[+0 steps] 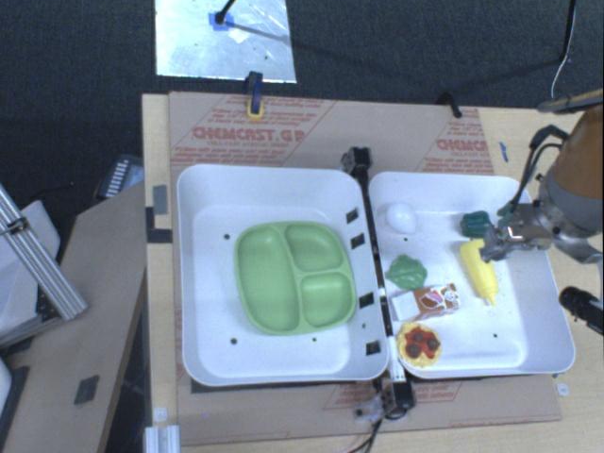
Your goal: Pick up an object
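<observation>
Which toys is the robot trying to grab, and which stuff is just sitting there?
For the job:
gripper
yellow corn
dark green toy
white egg
green leafy toy
small carton
pizza toy

Just sitting there:
green divided plate
yellow clamp

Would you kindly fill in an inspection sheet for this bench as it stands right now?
Surface: two white bins side by side, left bin and right bin, on a printed board.
Job's things: in the right bin, a white egg, dark green piece, yellow corn, green leafy piece, small carton and pizza slice.
Clutter: green divided plate in the left bin.
Grippers: gripper low over the corn's upper end; grasp not confirmed.
Cables: black cables on the arm.
Surroundings: foil sheet on dark floor, yellow clamp.
</observation>
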You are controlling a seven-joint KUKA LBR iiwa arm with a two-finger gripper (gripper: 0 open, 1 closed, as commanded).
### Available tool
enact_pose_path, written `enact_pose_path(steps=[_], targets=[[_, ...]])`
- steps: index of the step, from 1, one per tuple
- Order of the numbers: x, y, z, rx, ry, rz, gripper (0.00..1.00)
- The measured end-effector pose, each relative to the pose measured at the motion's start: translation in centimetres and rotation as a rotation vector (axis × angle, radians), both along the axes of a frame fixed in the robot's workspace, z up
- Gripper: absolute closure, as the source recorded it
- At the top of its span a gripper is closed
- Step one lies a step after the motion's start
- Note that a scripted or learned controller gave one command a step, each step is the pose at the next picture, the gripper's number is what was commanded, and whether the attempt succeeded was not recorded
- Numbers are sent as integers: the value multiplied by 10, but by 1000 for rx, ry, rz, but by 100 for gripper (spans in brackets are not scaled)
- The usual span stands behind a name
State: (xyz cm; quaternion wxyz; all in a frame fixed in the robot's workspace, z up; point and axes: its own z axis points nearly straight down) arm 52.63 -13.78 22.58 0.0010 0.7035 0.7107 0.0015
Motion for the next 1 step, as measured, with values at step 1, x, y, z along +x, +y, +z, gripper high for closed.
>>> enact_pose_path(steps=[1], targets=[[22,55,-9,1,1,0,100]])
